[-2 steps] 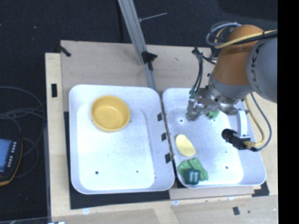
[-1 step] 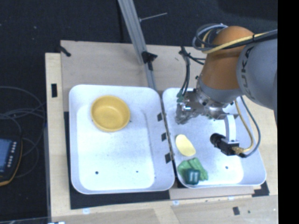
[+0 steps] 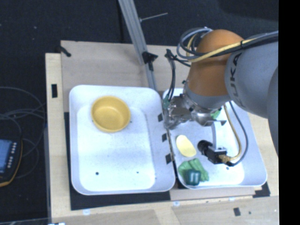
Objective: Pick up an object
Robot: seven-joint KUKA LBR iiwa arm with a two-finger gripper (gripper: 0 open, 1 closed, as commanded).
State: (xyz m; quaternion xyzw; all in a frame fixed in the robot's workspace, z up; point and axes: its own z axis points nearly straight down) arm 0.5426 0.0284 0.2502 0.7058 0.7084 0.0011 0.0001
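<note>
Two shallow white bins (image 3: pixel 117 184) share the wooden bench; in the right one, the pale yellow oval piece (image 3: pixel 185 146) lies just below the gripper (image 3: pixel 174 115), long axis running down-right, jaw state unclear.

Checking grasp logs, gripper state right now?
Gripper: over the right bin's left edge; open or closed cannot be told, no object seen held.

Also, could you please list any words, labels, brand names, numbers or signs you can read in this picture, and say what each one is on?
None can be read.
The handheld device at the left edge has a lit blue screen, too small and blurred to read.
The arm, yellow bowl and white bins bear no visible lettering.
</note>
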